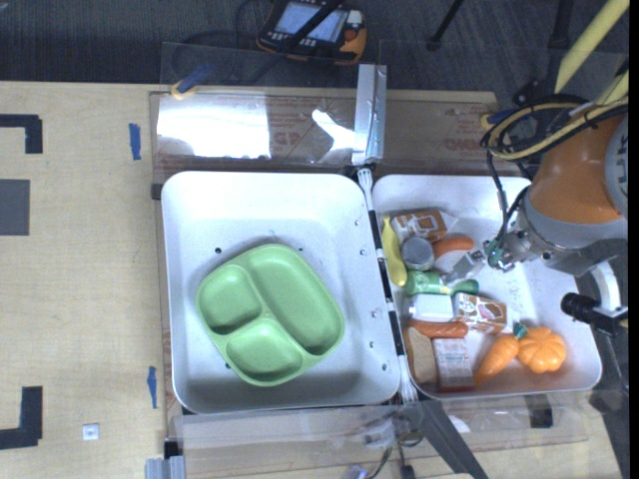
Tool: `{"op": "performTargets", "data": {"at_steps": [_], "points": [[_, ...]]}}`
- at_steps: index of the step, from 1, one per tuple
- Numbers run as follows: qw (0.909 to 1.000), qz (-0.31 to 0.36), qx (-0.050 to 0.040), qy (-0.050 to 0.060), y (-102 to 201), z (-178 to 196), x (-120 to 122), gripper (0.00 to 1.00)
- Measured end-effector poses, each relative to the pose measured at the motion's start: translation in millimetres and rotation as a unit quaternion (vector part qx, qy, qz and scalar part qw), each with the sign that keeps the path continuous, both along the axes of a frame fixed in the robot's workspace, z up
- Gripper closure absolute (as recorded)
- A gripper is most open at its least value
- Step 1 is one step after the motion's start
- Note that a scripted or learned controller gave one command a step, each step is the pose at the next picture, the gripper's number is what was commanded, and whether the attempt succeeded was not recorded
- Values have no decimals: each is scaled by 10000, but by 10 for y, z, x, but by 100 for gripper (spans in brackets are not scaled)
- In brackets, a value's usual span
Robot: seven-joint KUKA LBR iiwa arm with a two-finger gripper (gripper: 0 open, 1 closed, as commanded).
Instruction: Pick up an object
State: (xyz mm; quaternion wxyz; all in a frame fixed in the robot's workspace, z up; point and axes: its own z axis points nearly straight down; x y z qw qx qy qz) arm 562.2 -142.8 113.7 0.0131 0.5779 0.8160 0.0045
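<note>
The gripper (486, 254) hangs low over the right bin (559, 382), near its upper middle, at the end of the grey arm (579, 193) with its orange band. At this size its tip is a small metallic blur and I cannot tell how it is set. Nothing is visibly lifted clear of the bin under it, so I judge that no object has been picked yet.

Just left of the tip lie a red-orange round piece (454, 247) and a small grey can-like item (417, 253); either looks like the closest candidate for a pick. Above them rests a brown-and-white packet (419, 224). A yellow banana-like piece (391, 252) lies along the bin's left wall. Below the gripper sit a green-and-white item (432, 284), a flat white packet with red edging (437, 309) and a printed box (485, 312). Nearer the front of the bin are a toy carrot (496, 355), an orange toy pumpkin (540, 348) and a brown-topped carton (441, 359).

The left bin (190, 218) holds a green divided plate (268, 312), well apart from the gripper.

As far as the view shows, the approach is made; the grasp and the lift are left.
</note>
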Motion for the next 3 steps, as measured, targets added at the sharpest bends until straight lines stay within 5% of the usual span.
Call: {"op": "performTargets", "data": {"at_steps": [1,2,3], "points": [[9966,-816,-45,57,191,-240,496,0],[9963,-850,-49,72,207,-239,472,0],[9965,-831,-4,72,265,-151,482,100]]}}
